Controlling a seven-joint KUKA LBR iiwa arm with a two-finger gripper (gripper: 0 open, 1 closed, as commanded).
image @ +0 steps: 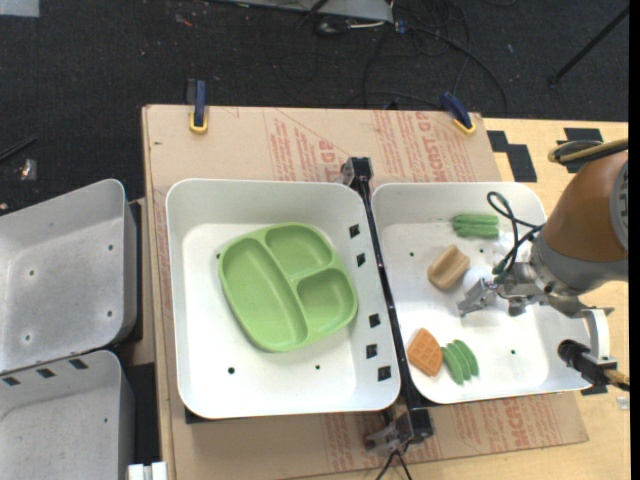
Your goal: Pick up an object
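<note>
I see the gripper [478,299] low in the right bin [520,383], just right of the tan bread piece [448,266]; nothing sits between its fingers, and I cannot tell their spread.

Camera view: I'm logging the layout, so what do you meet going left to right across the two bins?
Green tray → orange waffle → tan bread → green pods → gripper. The green bean overlaps these in left-right position, so it is left out.
</note>
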